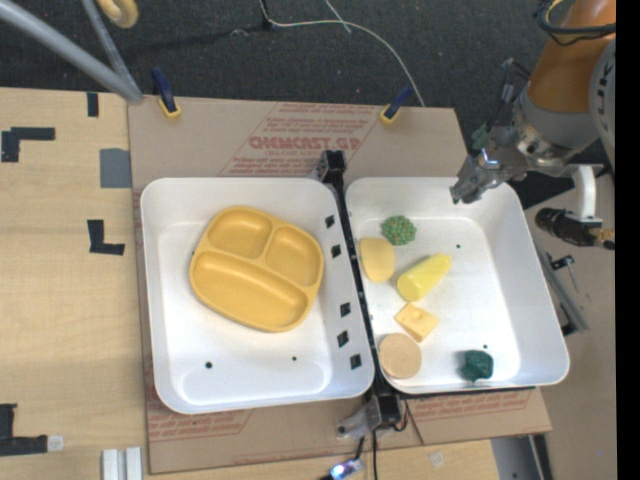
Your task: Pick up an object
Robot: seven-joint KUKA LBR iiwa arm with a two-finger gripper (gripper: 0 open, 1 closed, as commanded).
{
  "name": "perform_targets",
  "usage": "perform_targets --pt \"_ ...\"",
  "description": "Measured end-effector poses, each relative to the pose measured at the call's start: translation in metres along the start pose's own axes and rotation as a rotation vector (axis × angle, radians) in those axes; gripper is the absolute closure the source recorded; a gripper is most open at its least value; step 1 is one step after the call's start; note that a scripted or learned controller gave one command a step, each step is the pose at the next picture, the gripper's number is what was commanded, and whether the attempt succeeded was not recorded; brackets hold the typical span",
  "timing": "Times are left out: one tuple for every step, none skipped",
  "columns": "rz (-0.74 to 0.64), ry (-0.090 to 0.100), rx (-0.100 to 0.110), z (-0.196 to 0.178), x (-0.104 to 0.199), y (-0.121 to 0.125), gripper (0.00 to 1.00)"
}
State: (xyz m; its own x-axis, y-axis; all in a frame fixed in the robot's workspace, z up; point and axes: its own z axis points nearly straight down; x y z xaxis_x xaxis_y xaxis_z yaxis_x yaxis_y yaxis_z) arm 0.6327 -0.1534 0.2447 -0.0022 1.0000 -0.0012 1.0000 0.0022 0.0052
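Camera view. We look down on two white bins set side by side on a cardboard sheet. The left bin (160, 298) bears a yellow compartment tray (258, 266), lying flat toward its far side. The right bin (530, 268) bears the candidate objects: a green broccoli-like piece (399, 230) toward the far left, a pale yellow rounded piece (377, 259) just near of it, a bright yellow cylinder (423, 276) lying tilted near the centre, a small orange-yellow cube (416, 321), a tan disc (400, 355) at the near left corner, and a dark green lump (477, 365) at the near right. All six rest on the bin floor, apart from one another or nearly so.

The arm reaches in from the right, and we find the gripper (468, 190) above the far right corner of the right bin, about over its rim. It is small and dark against the bin wall here, so we cannot tell how far its fingers stand apart; nothing appears between them.

We judge the task scarcely begun: no object is lifted or touched, and the gripper is well apart from the nearest piece. Left to do, as we read it, are the choice of a target, the descent, the closing and the lift.
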Motion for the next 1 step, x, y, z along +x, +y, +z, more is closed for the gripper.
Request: perform_targets --pt "0.001 0.001 0.004 -0.0174 0.0005 0.0007 1.0"
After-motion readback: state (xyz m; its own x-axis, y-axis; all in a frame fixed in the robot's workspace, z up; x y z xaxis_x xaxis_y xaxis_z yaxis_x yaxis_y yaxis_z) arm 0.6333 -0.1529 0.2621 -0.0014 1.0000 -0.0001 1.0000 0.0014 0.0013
